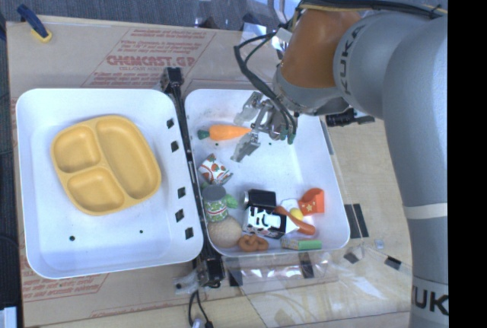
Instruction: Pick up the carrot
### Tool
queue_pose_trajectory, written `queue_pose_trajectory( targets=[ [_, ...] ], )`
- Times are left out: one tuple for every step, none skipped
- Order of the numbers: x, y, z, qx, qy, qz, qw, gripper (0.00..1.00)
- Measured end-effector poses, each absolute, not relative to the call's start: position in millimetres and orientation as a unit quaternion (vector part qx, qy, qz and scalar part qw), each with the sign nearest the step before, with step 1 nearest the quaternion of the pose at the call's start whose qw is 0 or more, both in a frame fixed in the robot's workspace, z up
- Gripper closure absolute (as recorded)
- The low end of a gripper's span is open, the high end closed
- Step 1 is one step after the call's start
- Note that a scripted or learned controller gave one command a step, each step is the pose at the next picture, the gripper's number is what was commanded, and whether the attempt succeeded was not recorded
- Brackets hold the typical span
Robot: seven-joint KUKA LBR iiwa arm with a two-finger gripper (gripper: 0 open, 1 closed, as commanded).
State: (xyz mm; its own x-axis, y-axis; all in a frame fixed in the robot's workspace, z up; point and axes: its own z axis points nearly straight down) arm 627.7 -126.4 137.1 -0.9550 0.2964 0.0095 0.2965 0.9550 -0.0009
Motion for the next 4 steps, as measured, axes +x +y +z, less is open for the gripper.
queue_pose_trajectory(
  targets=[
    [650.7,-155.0,161.2,-0.192,-0.981,0.0006,-0.002,0.0],
    [646.5,-104.1,88.8,-0.209,-0.978,-0.0006,0.003,0.0],
    [631.1,-97.5,91.7,-0.391,-0.92,0.0005,0.002,0.0],
    [644.7,-95.1,92.8,-0.545,-0.838,0.0,-0.001,0.0]
  ],
)
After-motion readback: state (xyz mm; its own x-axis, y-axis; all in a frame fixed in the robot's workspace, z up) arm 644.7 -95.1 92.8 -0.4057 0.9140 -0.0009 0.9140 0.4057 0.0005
